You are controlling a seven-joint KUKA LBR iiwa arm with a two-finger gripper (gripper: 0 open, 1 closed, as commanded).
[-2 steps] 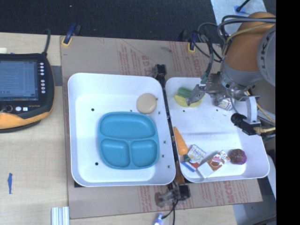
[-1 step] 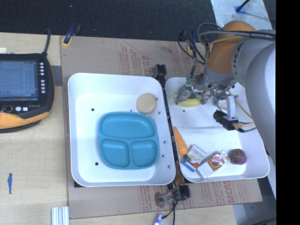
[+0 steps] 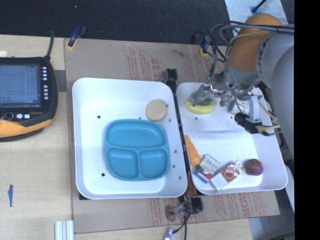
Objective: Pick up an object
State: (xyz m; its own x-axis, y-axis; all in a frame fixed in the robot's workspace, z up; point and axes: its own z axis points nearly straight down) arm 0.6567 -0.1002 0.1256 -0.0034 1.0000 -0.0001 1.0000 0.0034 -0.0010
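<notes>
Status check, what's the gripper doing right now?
Gripper low over yellow ring, right bin's far corner. Nothing visibly held. Carrot, packets nearer, apart.

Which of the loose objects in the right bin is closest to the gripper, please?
The yellow ring-shaped piece at the bin's far-left corner, directly beneath the gripper; the carrot, packets and purple ball lie nearer the front.

Blue tray (image 3: 136, 155); orange carrot (image 3: 192, 152); yellow ring (image 3: 200, 107); white bins (image 3: 85, 134).
</notes>
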